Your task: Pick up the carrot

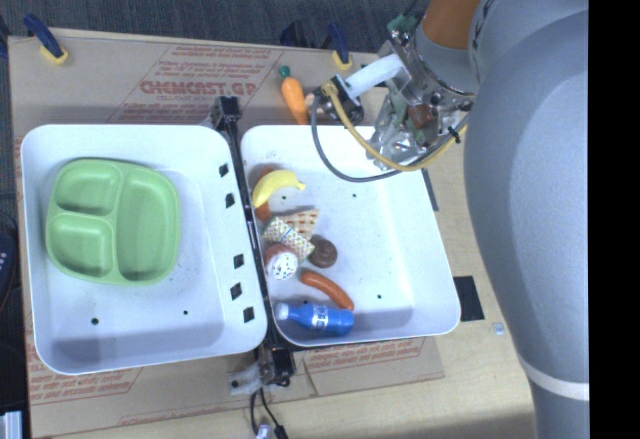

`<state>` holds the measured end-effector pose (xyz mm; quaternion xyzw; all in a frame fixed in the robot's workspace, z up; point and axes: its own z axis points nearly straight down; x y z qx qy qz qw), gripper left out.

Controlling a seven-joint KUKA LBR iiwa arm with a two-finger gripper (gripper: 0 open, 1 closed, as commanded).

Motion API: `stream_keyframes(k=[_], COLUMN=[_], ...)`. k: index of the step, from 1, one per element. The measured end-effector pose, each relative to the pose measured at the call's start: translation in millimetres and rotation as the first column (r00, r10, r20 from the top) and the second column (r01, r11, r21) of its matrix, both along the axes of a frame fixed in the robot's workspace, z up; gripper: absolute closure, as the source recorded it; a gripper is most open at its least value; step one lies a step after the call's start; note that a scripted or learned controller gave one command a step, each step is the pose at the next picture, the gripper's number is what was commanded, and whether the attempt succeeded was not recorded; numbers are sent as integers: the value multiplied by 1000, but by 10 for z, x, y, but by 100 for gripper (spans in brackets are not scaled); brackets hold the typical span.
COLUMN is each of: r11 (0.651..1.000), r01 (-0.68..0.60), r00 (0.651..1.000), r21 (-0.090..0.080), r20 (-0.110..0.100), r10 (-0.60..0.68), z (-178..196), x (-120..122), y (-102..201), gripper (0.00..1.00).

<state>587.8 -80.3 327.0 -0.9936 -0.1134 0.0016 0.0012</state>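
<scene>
The carrot (292, 98), orange with a small green top, lies on the cardboard just behind the right bin's far left corner, outside the bin. My gripper (398, 135) hangs over the far right part of the right bin (400, 247), wrapped in yellow and black cables. It is well to the right of the carrot and apart from it. The wrist and cables hide its tip.
Along the right bin's left side lie a banana (276, 187), a cracker (296, 225), a brown round piece (322, 251), a sausage (326, 290) and a blue bottle (315, 318). A green divided plate (112, 219) sits in the left bin. Blue clamps (338, 45) grip the bench's far edge.
</scene>
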Motion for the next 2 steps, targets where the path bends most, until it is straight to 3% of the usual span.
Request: stream_keyframes(k=[1, 2], r11=[998, 1000], r01=[-59, -21], r00=[998, 1000], r21=[1, -1], r20=[-5, 1], r10=[59, 21], z=[-742, 34], x=[-294, -755], y=[732, 1056], gripper=[100, 100])
